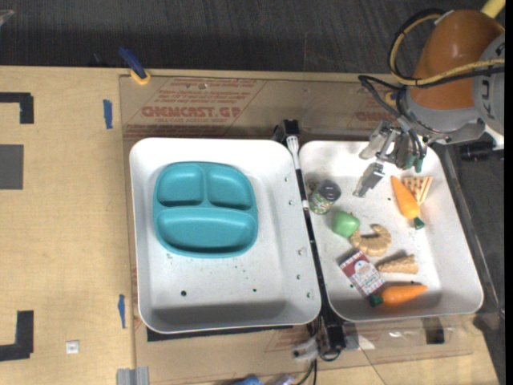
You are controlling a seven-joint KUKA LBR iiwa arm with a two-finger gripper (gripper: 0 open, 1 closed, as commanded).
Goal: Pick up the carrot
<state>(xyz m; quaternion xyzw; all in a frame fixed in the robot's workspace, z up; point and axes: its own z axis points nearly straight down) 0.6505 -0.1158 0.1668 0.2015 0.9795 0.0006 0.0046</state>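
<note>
The gripper hangs over the far left part of the right bin. Its two grey fingers stand apart and nothing is between them. The arm with its orange band comes in from the upper right corner.

Two things in this bin look like a carrot. The upper carrot lies near the far right side of the bin, just to the right of the gripper but apart from it. It is short and orange, with a small green end that points toward the near edge. It lies a little slanted, and it touches a yellow-orange wedge on its right side. The lower carrot lies close to the near wall of the bin, well apart from the gripper. It is also orange, a bit longer, almost level, and its green end points to the left.

Between the two carrots are other things: a small can near the left wall, a green piece, a light brown pastry, a brown stick and a red box. The box lies just beside the green end of the lower carrot.

The left bin holds a teal plate with three compartments.
</note>
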